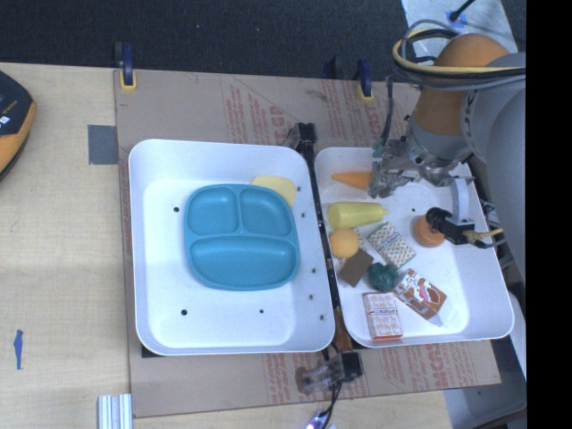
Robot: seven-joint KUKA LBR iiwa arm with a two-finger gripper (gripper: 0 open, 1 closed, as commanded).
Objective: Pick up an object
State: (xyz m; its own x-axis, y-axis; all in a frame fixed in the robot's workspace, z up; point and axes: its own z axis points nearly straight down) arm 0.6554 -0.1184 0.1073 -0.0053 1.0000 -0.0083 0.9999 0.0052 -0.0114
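End effector is low in the right bin, tips touching the orange carrot near the back wall; can't tell its state from this angle. Risks: carrot is tapered and close to the rim, so it may roll or squirt out; yellow piece just beside could get nudged

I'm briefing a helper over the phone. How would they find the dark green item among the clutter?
Go to the right white bin, the crowded one. Near its middle, the dark green item lies just below a checkered packet and right of a brown block. It is the only green, rounded thing there.
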